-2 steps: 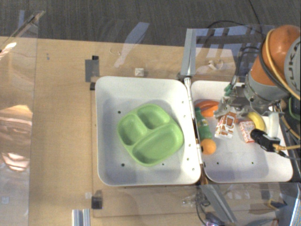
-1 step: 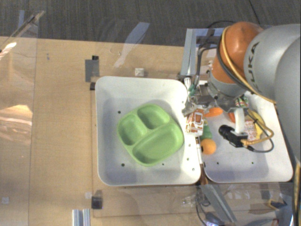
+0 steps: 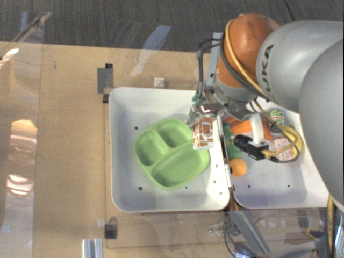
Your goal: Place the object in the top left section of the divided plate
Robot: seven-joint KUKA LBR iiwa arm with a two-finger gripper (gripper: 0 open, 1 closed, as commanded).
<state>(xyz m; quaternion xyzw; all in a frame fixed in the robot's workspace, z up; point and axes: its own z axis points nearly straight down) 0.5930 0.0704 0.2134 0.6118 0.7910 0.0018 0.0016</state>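
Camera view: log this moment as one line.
tool above packet | small brown-and-white packet at green divided plate's right rim | plate in left bin | grip unconfirmed

An orange ball [image 3: 238,167], a banana [image 3: 292,138] and a carrot [image 3: 242,127] lie in the right bin [image 3: 279,195].

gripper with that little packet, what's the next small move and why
Probably a short shift left and toward the plate's far side. The gripper hangs over the right edge of the green plate, with a small brown and white packet at its tip, seemingly between the fingers. The top left section lies further left, so releasing here would likely miss it.
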